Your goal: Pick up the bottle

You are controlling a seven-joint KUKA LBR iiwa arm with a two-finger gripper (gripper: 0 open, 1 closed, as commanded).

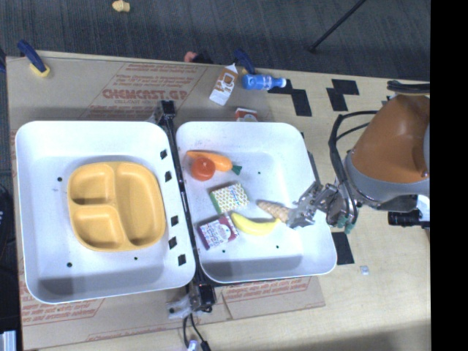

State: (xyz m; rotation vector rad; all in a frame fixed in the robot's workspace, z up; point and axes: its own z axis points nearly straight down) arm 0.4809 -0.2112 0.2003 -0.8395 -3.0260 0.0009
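Camera view: I look down on two white bins side by side on a cardboard-covered bench.
Left bin (29, 196): it holds a yellow divided tray (115, 203), sitting in its middle.
Right bin (292, 262): it holds an orange carrot-like toy (208, 163) on the far side, a small patterned box (228, 196) in the middle, a red-and-white packet (216, 232) on the near side, a banana (254, 225) just right of the packet, and an ice-cream cone (274, 209) touching the banana's right end.
Bottle (257, 82): a blue bottle lies on its side on the bench beyond the right bin's far rim, outside both bins, its long axis running left to right, with a small carton (223, 85) just left of it.
Gripper (303, 212): it sits low over the right bin's right side, close against the cone's wide end; whether it is spread or closed I cannot tell from here.
Key relation: the bottle lies well apart from the gripper, toward the far side and a little left. As I judge it, the arm must lift out of the bin and travel far, then close across the bottle's short width.
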